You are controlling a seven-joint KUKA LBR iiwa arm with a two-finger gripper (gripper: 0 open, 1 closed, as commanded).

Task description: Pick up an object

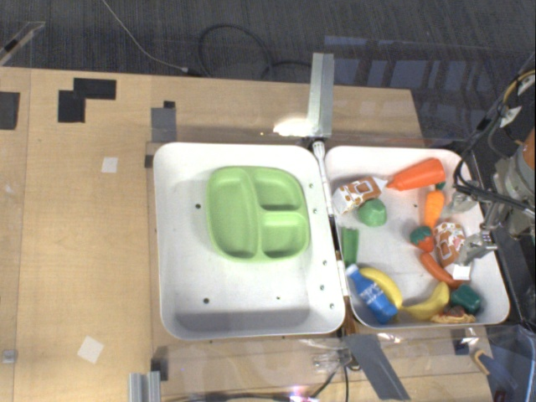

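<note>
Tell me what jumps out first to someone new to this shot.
The light green plastic divided tray lying alone in the left white bin. Next, the cluttered right white bin: a big orange toy carrot near its far edge, a yellow toy banana and a blue bottle near its front. The grey arm sits at that bin's right edge.

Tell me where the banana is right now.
The banana lies in the right bin, along its near edge, curving beside the blue bottle on its left and a dark green block on its right.
</note>
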